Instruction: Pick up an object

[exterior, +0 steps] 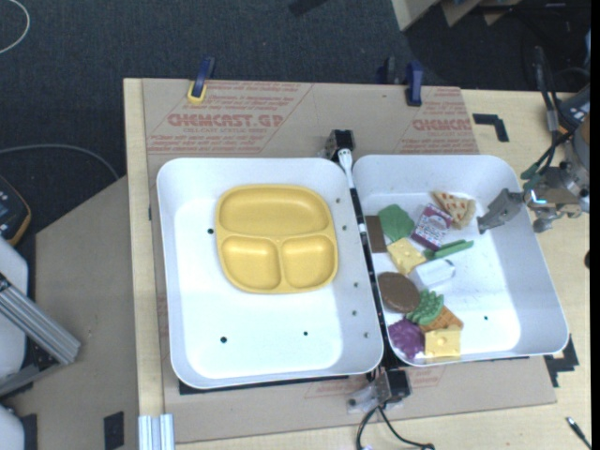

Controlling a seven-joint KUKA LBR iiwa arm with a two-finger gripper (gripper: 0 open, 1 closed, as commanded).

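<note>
The right white bin point(525, 279) holds several toy foods in its left half. A pizza slice point(453, 206) lies at the back, with a purple packet point(431, 225) and a green leaf point(395, 221) beside it. Below them are a yellow cheese wedge point(405, 254), a green stick point(452, 248), a white piece point(434, 272) and a brown cookie point(398, 292). Purple grapes point(407, 336) and a yellow block point(442, 343) sit at the front. My gripper point(502, 210) hangs over the bin's back right part, just right of the pizza slice, with nothing visibly in it.
The left white bin point(187, 326) carries a yellow divided plate point(277, 237) in its back half. A black clamp point(340, 144) sits between the bins at the back. The arm's wrist point(562, 195) reaches over the right bin's rim. Cardboard point(281, 111) lies under both bins.
</note>
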